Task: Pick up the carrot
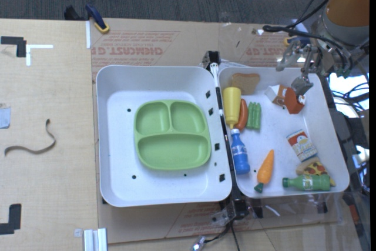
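Cardboard-covered bench, two shallow white bins; small orange plastic toy carrot with green stub (pixel 265 168) lies in right white bin (pixel 330 126), near its front edge, between blue bottle (pixel 238 153) and green bottle (pixel 305 183).
Gripper (pixel 302 76) hangs over the bin's far side, well apart from carrot, just above a brown-and-white carton (pixel 289 98); can't tell how far open, nothing visibly held. Carrot looks light, rigid, smooth, likely slippery; tapered, so pinch across the thick orange middle. Cardboard print reads mirrored, illegible; no readable labels.

Robotics lab: taped cardboard (pixel 147 47) bench, twin white bins (pixel 111 144), loose cables (pixel 352 91).
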Robot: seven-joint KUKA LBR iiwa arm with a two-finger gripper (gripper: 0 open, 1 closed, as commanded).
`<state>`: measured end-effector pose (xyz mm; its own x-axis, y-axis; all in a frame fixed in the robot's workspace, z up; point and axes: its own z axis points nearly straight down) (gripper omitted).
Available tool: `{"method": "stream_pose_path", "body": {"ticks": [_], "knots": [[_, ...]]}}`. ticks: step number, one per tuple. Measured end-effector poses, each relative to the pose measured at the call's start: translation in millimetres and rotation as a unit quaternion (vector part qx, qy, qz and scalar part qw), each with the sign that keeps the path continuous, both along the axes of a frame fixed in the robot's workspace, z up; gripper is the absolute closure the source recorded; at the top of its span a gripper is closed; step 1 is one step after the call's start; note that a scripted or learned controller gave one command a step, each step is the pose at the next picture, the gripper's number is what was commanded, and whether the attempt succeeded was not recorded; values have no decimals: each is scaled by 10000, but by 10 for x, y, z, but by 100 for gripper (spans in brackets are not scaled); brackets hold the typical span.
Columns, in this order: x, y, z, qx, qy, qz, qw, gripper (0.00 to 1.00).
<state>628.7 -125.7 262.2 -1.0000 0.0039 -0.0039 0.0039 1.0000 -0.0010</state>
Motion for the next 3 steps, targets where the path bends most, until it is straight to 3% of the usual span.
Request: {"method": "stream_pose_path", "body": {"ticks": [1, 2, 3], "knots": [[-475, 425, -702, 5, 8, 1189, 9929, 0], [-987, 244, -1480, -9, -27, 1390, 9903, 0], [-1107, 346, -1551, -71, -190, 3172, 9482, 0]]}}
